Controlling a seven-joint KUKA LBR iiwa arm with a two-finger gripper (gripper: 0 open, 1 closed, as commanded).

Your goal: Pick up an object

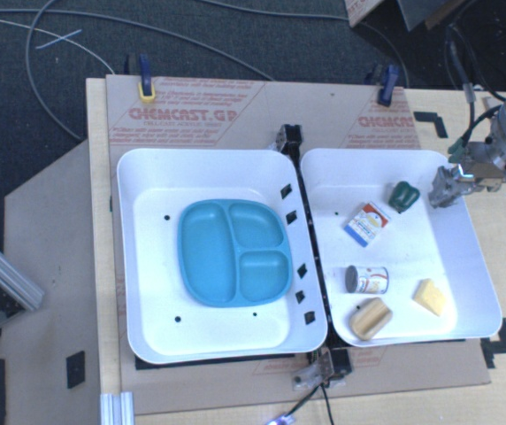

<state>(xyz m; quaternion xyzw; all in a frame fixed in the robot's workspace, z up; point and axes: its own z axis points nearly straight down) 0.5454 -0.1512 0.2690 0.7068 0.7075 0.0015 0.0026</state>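
The gripper is hovering at the right bin's upper-right rim beside the green object, probably lining up a grasp.

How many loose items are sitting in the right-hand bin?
5: green object at the far right, blue-and-white box near the middle, small can below it, tan block at the front, yellow wedge front right.
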